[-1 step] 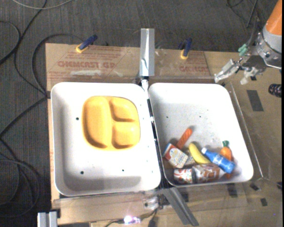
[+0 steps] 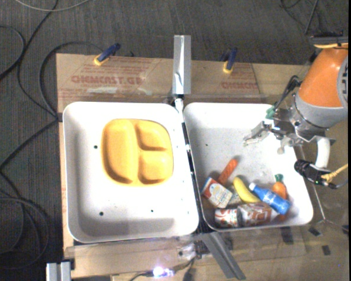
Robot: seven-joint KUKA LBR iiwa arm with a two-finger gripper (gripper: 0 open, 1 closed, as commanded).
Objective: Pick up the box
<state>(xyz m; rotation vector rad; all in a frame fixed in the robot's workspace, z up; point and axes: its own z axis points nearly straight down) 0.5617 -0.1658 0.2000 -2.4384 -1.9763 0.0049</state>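
The box (image 2: pixel 217 193) is a small red and white carton lying near the front left of the right bin (image 2: pixel 216 127), among other items. My gripper (image 2: pixel 265 137) hangs over the bin's far right part, well behind and to the right of the box. Its fingers are spread open with nothing between them. The grey arm with its orange band (image 2: pixel 322 84) comes in from the right.
Around the box lie an orange stick (image 2: pixel 228 170), a banana (image 2: pixel 244 189), a blue and white bottle (image 2: pixel 270 198), a small carrot (image 2: pixel 279 187) and a brown and red pack (image 2: pixel 245 215). The left bin (image 2: pixel 82 209) holds a yellow divided tray (image 2: pixel 138 151).
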